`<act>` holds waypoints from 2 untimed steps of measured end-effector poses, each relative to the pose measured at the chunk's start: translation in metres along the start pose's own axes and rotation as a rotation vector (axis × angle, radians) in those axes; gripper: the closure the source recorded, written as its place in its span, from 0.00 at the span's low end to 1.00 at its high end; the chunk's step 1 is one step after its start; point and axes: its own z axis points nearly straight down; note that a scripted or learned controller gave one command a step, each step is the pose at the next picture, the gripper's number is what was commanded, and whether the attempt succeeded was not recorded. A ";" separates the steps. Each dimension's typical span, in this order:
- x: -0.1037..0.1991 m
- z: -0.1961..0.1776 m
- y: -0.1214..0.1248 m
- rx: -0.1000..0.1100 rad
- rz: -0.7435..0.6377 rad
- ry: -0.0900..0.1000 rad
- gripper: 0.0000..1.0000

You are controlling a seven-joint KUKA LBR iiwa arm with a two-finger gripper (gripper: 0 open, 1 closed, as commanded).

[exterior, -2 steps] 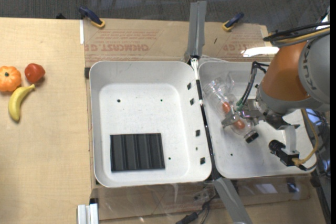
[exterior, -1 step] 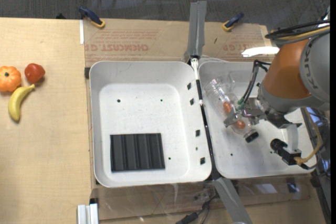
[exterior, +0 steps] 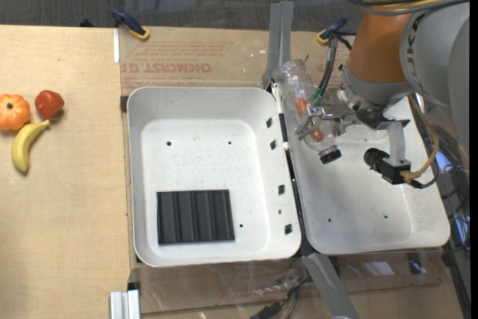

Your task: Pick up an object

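A clear plastic bottle (exterior: 293, 86) with orange-red bits inside lies tilted at the upper left corner of the right bin (exterior: 388, 231), against the divide between the bins. My gripper (exterior: 320, 125) hangs just below and right of the bottle, low over the right bin; the grey and orange wrist hides much of it. Whether it touches the bottle is unclear. A small black piece (exterior: 330, 155) sits just under the gripper. A black ribbed rectangular block (exterior: 196, 216) lies flat in the lower part of the left bin (exterior: 194, 116).
A black fitting with a cable (exterior: 382, 165) hangs from the arm over the right bin. On the wooden table at the left lie an orange fruit (exterior: 11, 113), a red apple (exterior: 49, 103) and a banana (exterior: 25, 146). Clamps (exterior: 131, 25) hold the cardboard at the back.
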 end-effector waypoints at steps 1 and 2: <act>0.000 0.000 0.000 0.000 0.000 0.000 0.00; -0.075 0.018 -0.046 0.000 0.085 -0.001 0.00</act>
